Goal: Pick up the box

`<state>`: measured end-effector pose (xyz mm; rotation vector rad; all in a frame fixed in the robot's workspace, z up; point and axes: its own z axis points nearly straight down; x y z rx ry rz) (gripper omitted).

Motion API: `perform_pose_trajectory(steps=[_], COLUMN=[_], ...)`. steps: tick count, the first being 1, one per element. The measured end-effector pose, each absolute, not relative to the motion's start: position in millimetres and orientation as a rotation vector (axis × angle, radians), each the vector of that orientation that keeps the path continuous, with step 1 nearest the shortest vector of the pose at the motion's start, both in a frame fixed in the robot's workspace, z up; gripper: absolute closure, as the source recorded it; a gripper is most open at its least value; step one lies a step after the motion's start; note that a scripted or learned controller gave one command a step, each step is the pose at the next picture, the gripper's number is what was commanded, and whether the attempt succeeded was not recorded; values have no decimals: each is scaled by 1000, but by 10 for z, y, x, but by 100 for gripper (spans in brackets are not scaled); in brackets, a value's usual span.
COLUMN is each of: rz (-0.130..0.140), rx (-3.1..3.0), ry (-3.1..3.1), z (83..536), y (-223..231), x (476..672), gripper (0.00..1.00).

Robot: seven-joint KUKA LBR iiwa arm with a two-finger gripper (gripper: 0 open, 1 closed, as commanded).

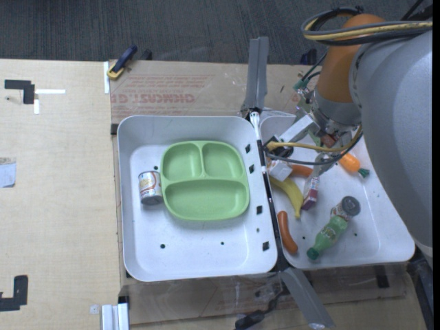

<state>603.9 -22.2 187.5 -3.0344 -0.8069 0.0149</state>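
While the gripper (317, 162) hangs over the right bin (385, 243), its grip on the box (311, 194) cannot be judged.

Glossy white plastic bins (137, 253); matt green plastic plate (205, 181); wood bench (55, 205)

End effector (313, 158) low, arm bent

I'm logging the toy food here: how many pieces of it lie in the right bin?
4 that I can see: a banana, a hot dog, a carrot, and a green bottle. The arm may hide more.
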Motion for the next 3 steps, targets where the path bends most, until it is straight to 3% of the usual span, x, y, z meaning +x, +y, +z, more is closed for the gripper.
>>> perform_pose_trajectory(steps=[1, 2, 3], rz=[13, 8, 7], rx=[-3016, -2996, -3003], ry=[-874, -939, -924], z=[1887, 991, 2205], y=[-789, -1078, -1304], x=[5808, 5401, 6422], gripper=[0, 0, 0])
